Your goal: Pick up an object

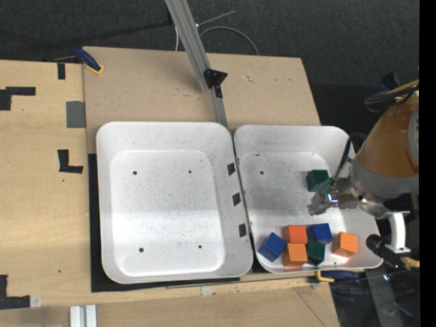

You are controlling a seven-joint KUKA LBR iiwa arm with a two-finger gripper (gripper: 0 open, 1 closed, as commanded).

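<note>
The right bin [286, 138] holds several small blocks. A dark green block [317, 179] lies alone near its right wall. Along the front edge cluster a blue block [272, 246], an orange block [296, 234], another blue block [319, 233], a second orange block [296, 253], a green block [315, 251] and a third orange block [346, 243]. My gripper [324, 200] reaches in from the right and hangs just below the lone dark green block, above the front cluster. I see nothing held in it.
The left bin [109, 155] sits beside the right one, their rims meeting in the middle. A slanted metal pole [191, 33] rises behind the bins. The arm's grey and orange body [392, 148] overhangs the right bin's right wall.
</note>
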